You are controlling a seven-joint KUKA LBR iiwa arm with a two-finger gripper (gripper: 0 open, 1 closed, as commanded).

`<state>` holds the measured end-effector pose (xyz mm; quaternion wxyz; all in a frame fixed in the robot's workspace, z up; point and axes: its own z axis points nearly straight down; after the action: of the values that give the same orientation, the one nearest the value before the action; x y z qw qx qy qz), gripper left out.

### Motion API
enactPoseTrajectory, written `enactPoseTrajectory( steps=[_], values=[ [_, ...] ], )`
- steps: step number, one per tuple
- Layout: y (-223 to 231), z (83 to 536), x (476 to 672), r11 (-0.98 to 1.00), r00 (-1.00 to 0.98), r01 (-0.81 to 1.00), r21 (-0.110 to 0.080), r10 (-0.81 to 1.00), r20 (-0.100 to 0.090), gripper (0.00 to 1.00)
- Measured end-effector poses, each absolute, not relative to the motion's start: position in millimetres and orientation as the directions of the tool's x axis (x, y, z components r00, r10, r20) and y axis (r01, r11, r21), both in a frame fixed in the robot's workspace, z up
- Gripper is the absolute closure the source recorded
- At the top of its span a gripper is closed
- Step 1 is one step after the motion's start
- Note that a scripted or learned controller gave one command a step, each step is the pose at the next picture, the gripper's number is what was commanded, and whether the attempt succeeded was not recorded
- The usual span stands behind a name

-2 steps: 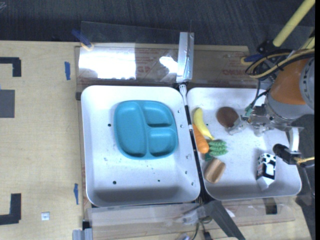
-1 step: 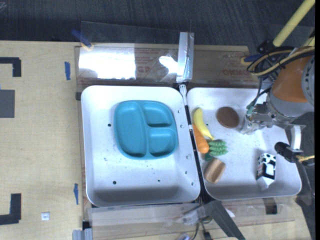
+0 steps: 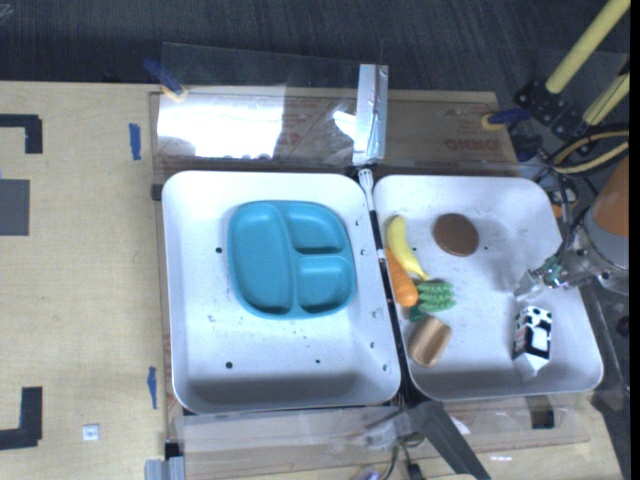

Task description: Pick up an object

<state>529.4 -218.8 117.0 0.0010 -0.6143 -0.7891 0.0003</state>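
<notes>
Since labels came first: reddish print on the brown board (image 3: 440,130) behind the bins was too blurred to read, and the black-and-white block (image 3: 534,333) carried a bold patchy pattern but no lettering I could make out.

My gripper (image 3: 545,276) sat over the right side of the right bin (image 3: 500,373), just above the block in the camera view. Couldn't tell how far open it was, the metal tip was too small and glary. Nothing visibly in its hold.

Pickable items, all in the right bin:
- black-and-white block, near the bin's right wall, closest to my gripper; whether they touched, can't tell
- brown disc (image 3: 456,234), flat, round, alone toward the back
- banana (image 3: 401,246), yellow, curved, along the left wall
- carrot (image 3: 403,288), orange, touching the banana's lower end
- green piece (image 3: 436,294), knobbly, just beside the carrot
- tan cylinder (image 3: 430,341), on its side, just below the green piece

That cluster of 4 was well apart from my gripper.

Left bin (image 3: 190,298) held 1 blue plate (image 3: 292,258) with 3 compartments, lying flat near the middle. Dark specks dotted the floors of both bins.
</notes>
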Motion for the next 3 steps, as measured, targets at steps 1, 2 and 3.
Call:
enactPoseTrajectory(
  steps=[1,2,3],
  values=[
    [-144.2,194.3,545.2,0.327,-0.327,0.945,0.005,0.945,-0.001,1.0],
    [-145.7,192.3,543.8,0.325,-0.325,0.946,0.001,0.946,0.0,0.0],
    [-115.8,125.0,514.7,0.235,-0.235,0.972,-0.005,0.972,0.004,0.0]
  ],
)
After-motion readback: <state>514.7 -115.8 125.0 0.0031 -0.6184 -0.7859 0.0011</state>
